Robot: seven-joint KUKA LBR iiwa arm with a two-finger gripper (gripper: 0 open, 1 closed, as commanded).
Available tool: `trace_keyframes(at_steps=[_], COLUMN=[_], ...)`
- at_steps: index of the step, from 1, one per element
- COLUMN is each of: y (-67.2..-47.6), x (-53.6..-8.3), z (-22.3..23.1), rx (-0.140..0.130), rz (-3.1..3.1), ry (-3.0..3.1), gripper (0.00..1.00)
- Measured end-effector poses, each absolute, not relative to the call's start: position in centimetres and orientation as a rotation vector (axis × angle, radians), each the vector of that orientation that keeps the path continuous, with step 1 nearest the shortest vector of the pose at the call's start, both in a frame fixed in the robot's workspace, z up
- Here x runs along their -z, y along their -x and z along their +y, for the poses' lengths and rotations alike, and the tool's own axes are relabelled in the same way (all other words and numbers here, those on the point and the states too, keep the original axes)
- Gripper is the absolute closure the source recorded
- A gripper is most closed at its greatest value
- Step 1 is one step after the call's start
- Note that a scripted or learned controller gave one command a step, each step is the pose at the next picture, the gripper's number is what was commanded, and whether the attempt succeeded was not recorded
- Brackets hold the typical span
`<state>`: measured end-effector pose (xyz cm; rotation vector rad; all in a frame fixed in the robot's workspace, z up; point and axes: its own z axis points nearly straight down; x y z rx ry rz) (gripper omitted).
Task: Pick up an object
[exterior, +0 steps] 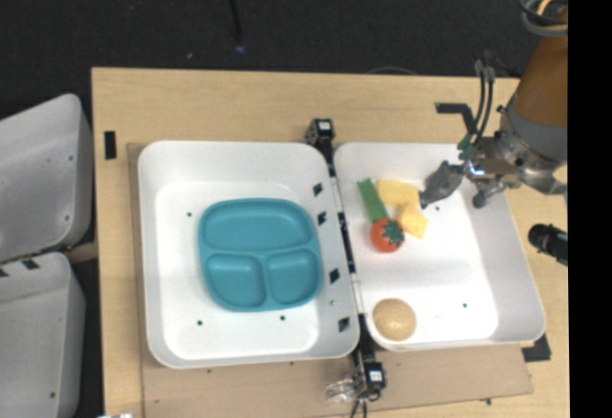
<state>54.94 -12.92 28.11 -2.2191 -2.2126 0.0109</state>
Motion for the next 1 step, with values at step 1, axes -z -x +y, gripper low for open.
trace_keyframes(at_steps=[1], y=[-55.13], x=[-28.71], z=[-12.91], rx=[0.000], rz=[-2.223], ry=[2.222], gripper=[0.00])
